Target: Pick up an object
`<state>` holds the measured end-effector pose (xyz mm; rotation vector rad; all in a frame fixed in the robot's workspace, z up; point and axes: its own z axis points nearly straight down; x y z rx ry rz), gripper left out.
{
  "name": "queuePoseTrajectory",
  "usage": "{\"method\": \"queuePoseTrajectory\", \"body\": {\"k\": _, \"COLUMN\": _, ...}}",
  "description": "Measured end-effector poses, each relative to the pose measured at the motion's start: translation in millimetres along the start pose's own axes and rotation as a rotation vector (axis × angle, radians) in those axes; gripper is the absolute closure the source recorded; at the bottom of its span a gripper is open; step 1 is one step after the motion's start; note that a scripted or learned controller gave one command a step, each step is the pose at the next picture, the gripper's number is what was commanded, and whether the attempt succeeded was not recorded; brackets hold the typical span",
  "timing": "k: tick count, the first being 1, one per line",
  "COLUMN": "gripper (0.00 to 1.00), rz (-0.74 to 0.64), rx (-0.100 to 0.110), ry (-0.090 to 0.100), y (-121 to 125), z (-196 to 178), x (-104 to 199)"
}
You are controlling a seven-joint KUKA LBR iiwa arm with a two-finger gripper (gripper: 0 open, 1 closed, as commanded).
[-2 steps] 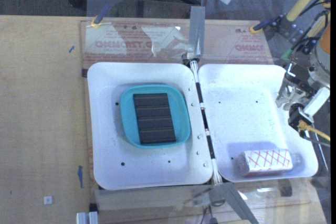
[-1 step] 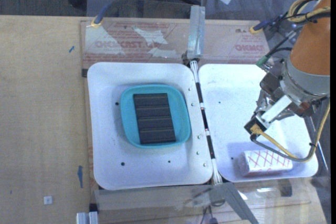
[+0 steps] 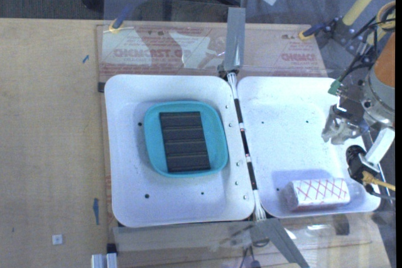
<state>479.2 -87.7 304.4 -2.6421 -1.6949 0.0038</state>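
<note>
A teal square dish (image 3: 151,135) lies in the middle of the left bin (image 3: 125,198), with a dark grey ridged block (image 3: 184,141) resting in it. In the right bin (image 3: 282,116), a white box with a red criss-cross pattern (image 3: 317,192) lies near the front right corner. My gripper (image 3: 336,131) hangs over the right bin's right side, a little behind the box and apart from it. I see nothing held in it.
A metal divider strip (image 3: 242,135) runs between the two bins. Cables and a black fitting (image 3: 357,160) hang off the arm just right of the box. Behind the bins lies a clear sheet over printed cardboard (image 3: 163,50). Bare bench stretches to the left.
</note>
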Motion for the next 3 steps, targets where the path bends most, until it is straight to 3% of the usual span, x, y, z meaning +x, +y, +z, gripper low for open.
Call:
{"method": "queuePoseTrajectory", "body": {"k": 1, "gripper": 1.0, "rz": -0.694, "rx": -0.008, "ry": -0.002, "y": 18, "z": -47, "x": -36}}
{"method": "queuePoseTrajectory", "body": {"k": 2, "gripper": 1.0, "rz": -0.686, "rx": -0.004, "ry": -0.001, "y": 1, "z": 29, "x": -1}}
{"method": "queuePoseTrajectory", "body": {"k": 3, "gripper": 1.0, "rz": -0.489, "rx": -0.006, "ry": -0.001, "y": -20, "z": -4, "x": 45}}
